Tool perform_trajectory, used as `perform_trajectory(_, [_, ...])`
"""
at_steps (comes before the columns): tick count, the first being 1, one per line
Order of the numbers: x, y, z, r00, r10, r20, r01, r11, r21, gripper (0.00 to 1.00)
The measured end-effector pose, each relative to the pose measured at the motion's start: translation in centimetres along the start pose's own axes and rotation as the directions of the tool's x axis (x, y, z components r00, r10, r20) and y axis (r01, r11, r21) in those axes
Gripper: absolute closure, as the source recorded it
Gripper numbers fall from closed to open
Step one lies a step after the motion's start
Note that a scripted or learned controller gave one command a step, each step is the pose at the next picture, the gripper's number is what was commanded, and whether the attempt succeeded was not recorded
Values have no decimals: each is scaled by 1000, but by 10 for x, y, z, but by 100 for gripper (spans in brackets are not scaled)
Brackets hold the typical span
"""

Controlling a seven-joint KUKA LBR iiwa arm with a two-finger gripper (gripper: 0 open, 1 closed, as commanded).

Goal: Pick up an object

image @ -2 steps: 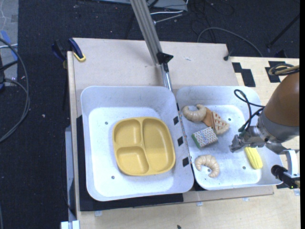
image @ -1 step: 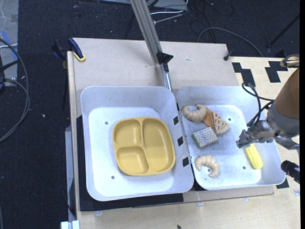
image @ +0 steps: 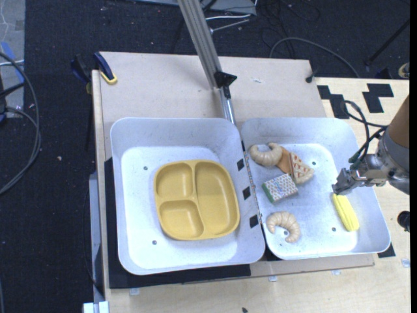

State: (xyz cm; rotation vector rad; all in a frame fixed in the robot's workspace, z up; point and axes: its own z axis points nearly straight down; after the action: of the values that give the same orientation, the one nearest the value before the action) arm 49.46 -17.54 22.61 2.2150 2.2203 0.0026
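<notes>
The gripper (image: 343,183) is seen at the right side of the right bin (image: 365,168), just above the upper end of a yellow corn cob (image: 345,212). Whether it is open or closed cannot be told, and nothing is seen held in it; contact with the corn cob cannot be judged either.

From left to right, 2 white bins are laid side by side on the bench (image: 163,90). In the left bin (image: 130,175) a yellow plate (image: 195,199) with 3 compartments is set near the middle. In the right bin, 5 objects are found: a croissant (image: 267,154) at the upper left, a pizza slice (image: 294,167) touching it on its right, a green speckled block (image: 281,188) just below these, a 2nd croissant (image: 284,224) nearer the front, and the corn cob lying against the right side, well apart from the rest.
</notes>
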Motion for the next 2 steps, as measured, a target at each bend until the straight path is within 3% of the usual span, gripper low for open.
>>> perform_trajectory(1, [0,2,-53,1000,-1,0,1,1000,-1,100])
perform_trajectory(2, [51,8,-38,1000,-4,-4,4,1000,6,100])
